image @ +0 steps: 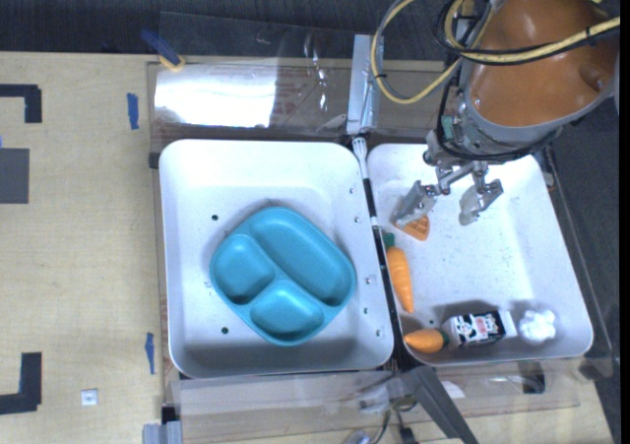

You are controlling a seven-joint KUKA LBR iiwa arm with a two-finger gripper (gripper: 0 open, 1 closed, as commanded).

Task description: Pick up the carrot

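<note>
My end effector [449, 203] hangs released over the right bin [512, 255]. The carrot [399, 277] lies just below and to its left, against the bin's wall. The pale wooden counter [74, 235] stretches far left.

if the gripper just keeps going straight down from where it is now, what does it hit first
Probably bare floor of the right bin. The open gripper hangs beside an orange wedge, well short of the carrot; depth is unclear.

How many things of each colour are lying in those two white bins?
Blue: 1, the divided plastic plate
Orange: 3, the long carrot, a rounded piece, a wedge
Black-and-white: 1, small carton
White: 1, lumpy object
Total: 6
</note>
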